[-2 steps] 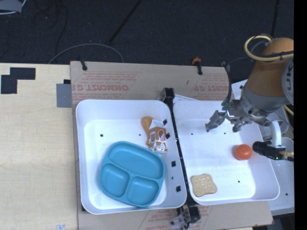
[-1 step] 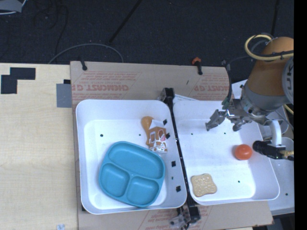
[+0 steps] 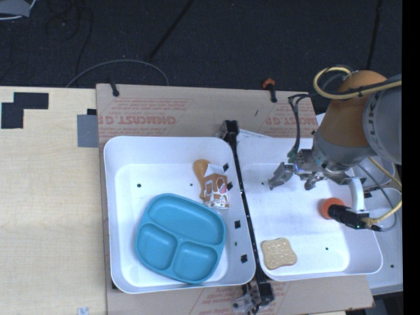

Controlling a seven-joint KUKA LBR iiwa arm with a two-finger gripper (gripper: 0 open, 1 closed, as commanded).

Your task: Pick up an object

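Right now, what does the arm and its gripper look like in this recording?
The arm is grey with a rounded orange band above the wrist. A yellowish cable loops over it, and thin dark cables run beside it. The gripper is small, grey metal, with two thin fingers.
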